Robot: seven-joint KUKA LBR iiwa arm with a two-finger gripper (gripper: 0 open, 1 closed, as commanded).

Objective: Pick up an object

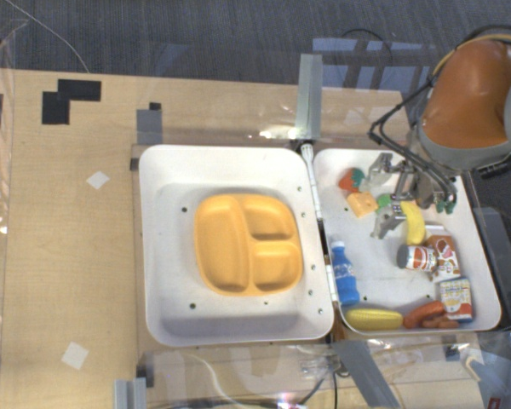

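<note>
My gripper (385, 194) hangs over the upper middle of the right bin (485, 271), below the orange-banded wrist. Its two grey fingers stand apart, one toward the bin's back (380, 166) and one nearer the front (387, 221), with nothing gripped between them. An orange wedge (363, 204) lies just left of the fingers. A small red and green piece (351, 179) sits behind the wedge. A yellow banana (416, 225) lies just right of the front finger, with a bit of green showing above it.
The right bin also holds a red-labelled can (419, 257), a blue bottle (344, 273) along its left wall, a yellow fruit (374, 318), sausages (427, 313) and a small carton (456, 298). The left bin (166, 254) holds a yellow divided plate (247, 244).
</note>
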